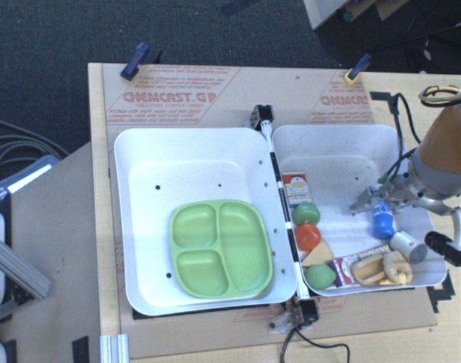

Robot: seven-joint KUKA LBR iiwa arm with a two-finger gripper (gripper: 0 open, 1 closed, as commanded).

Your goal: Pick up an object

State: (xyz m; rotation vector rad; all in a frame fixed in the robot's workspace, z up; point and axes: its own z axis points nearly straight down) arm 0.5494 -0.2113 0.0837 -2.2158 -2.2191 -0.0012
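Note:
My gripper (372,200) hangs low over the right side of the right bin (329,146), below the grey wrist and orange band. Just beneath it lies a small blue object (382,222), close to the gripper or touching it; I cannot tell which. A grey-white cylinder (404,243) lies beside the blue object. Along the bin's left wall sit a red-and-white packet (294,187), a green ball (306,213), a red object (307,236), a yellow wedge (316,254) and a second green ball (320,276). A snack packet (357,271) and a beige object (394,267) lie at the front.
The left bin (140,172) holds a green divided plate (221,246). A black divider clip (262,115) joins the bins at the back. Cables run near the arm at the right. Blue and yellow clamps hold the board's far edge.

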